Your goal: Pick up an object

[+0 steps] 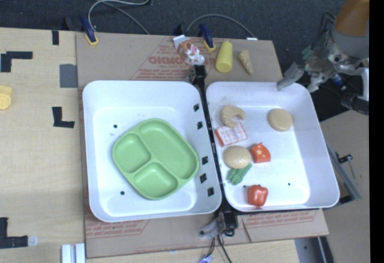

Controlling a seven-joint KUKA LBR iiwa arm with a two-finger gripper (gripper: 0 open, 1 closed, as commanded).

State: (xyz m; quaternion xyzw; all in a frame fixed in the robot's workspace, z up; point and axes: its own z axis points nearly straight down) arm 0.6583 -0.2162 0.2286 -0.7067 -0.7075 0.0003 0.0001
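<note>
Round tan cookie (280, 119) lies in my right bin (312, 154), nearest my pincer (300, 77), which hovers released at the bin's far right corner, grasping nothing. I judge this the approach; next I must descend over it.

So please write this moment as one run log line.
claw: above right bin far corner | holding: nothing | toy foods: in right bin | green tray: left bin
</note>
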